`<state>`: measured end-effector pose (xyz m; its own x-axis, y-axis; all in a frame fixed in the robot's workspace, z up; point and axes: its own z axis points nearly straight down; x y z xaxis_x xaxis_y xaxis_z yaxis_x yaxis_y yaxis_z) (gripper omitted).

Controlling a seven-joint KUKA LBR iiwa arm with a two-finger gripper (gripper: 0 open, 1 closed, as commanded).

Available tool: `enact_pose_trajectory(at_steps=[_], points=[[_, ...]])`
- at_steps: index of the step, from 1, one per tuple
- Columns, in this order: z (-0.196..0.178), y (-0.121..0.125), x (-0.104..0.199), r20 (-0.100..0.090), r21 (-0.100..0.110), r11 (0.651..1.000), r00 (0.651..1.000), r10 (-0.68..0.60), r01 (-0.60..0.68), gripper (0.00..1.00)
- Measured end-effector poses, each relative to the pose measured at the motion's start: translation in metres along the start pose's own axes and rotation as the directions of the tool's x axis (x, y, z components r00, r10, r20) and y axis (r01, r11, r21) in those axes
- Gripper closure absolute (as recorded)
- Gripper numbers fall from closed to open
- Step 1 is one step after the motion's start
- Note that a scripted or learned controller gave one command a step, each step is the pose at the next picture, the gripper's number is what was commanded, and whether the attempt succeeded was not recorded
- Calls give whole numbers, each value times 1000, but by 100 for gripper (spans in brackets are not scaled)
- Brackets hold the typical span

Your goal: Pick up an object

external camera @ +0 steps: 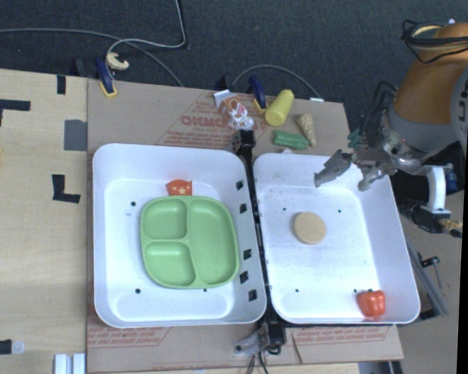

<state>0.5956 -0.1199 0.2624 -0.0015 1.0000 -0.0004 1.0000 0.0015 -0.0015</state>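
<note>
In the camera view, the end effector (350, 174) hangs over the far right corner of the right bin (388, 229), fingers spread apart, gripping nothing. A tan round cookie (309, 228) lies mid-bin; a red pepper (371, 303) sits in its near right corner. The left bin (113, 184) holds a green divided plate (190, 241).

Round tan cookie (309, 228) flat mid right bin (396, 230)

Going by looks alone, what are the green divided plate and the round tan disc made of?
The green three-compartment divided plate looks like moulded plastic: uniform colour, smooth rounded ridges, a soft sheen. The round tan disc is matte and slightly uneven in tone; perhaps a toy biscuit of plastic or foam, but the view cannot settle which.
</note>
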Motion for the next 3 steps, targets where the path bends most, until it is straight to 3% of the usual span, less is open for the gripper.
enact_pose_trajectory(at_steps=[1, 2, 3], points=[[118, -1, -16, -1, 4, 1000, 1000, 1, -1, 0], [176, -7, -5, 0, -3, 1000, 1000, 2, -2, 0], [167, -7, -6, 2, -4, 1000, 1000, 1, -1, 100]])
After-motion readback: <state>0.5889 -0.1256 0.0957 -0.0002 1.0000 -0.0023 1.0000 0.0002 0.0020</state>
